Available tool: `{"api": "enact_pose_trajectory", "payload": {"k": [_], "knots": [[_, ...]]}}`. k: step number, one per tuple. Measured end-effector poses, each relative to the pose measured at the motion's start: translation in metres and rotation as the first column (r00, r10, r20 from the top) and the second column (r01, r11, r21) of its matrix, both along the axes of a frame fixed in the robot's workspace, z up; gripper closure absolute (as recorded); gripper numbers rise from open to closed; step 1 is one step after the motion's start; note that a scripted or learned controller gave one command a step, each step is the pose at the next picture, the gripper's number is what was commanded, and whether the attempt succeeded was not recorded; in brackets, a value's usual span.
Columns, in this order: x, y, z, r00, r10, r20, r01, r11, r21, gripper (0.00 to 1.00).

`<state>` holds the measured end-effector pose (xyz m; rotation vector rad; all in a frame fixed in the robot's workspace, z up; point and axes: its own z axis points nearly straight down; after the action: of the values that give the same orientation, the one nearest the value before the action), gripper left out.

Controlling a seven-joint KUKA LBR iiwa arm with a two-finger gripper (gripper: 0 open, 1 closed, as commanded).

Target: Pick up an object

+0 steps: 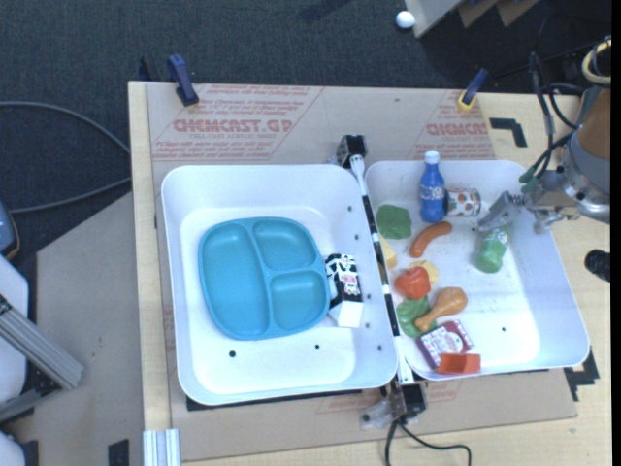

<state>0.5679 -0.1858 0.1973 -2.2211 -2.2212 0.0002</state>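
My pincer [501, 223] over right bin [543, 343], fingers astride green object [491, 252] (grip unconfirmed; aperture indeterminate).

Bins: 2, white, side by side, left bin [194, 357] and right bin [553, 328].

Left bin: 1 blue divided tray [262, 276], 3 compartments; 1 black-and-white item [342, 278].

Right bin, all on the far side of the fingers from the arm except the green one at the gripper [501, 219]:
- blue bottle [432, 187]: 1
- small can [464, 203]: 1
- green pieces: 3
- orange sausage [431, 238]: 1
- drumstick [441, 305]: 1
- red packets: 2

Clamps on board: 2.
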Motion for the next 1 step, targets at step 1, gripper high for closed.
{"api": "enact_pose_trajectory", "payload": {"k": [1], "knots": [[0.0008,0.0104,-0.1129,1.0,0.0,0.0,0.0,1.0,0.0,0.0]]}}
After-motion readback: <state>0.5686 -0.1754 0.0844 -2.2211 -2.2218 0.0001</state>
